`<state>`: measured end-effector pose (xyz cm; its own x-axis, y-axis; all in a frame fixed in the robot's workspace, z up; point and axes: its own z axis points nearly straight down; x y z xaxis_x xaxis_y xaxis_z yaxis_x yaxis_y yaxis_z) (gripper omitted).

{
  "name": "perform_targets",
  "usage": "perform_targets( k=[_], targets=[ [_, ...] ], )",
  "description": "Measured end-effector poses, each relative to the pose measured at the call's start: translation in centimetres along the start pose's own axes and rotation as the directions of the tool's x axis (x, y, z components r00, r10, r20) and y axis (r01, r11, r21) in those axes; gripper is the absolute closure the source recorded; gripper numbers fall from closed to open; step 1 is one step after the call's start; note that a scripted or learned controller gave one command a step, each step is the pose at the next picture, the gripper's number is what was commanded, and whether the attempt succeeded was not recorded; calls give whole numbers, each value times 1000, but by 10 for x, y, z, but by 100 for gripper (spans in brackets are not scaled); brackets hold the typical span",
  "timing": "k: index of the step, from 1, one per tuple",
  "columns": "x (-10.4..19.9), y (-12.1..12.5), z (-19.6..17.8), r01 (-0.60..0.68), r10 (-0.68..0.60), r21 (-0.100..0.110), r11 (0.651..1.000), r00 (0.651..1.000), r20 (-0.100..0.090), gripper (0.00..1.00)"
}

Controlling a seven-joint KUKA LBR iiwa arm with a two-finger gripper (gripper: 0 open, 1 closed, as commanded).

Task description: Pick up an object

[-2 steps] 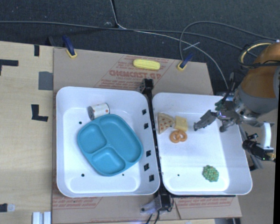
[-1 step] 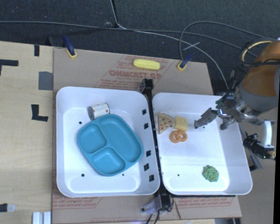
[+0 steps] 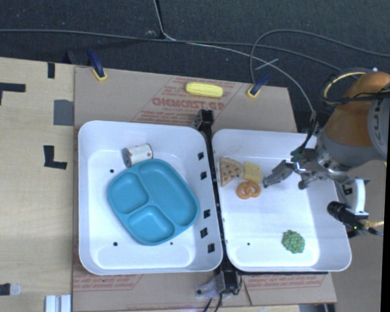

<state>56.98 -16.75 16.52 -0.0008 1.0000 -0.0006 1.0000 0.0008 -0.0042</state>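
Hovering over the right bin (image 3: pixel 333 257), our gripper (image 3: pixel 290 174) is spread and holds nothing; a pretzel (image 3: pixel 248 190) sits at its nine o'clock, touching cheese (image 3: pixel 252 171) and a cracker wedge (image 3: pixel 230 170). We risk nudging that cluster and closing on nothing.

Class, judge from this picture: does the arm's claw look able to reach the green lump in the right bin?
Probably yes. The green lump lies alone on the bin floor, apart from the other pieces, and the claw hangs over the same right bin.
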Motion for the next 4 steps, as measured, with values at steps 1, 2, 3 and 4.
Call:
perform_targets(
  k=[1, 2, 3, 4],
  targets=[
    [-1, -4, 44, 0, 0, 2, 1000, 1000, -1, 0],
    [-1, -4, 81, 1, -1, -4, 1000, 1000, 1, 0],
    [-1, -3, 69, 1, -1, -8, 1000, 1000, 3, 100],
    [-3, -12, 12, -1, 1, -7, 1000, 1000, 0, 100]
  ],
)
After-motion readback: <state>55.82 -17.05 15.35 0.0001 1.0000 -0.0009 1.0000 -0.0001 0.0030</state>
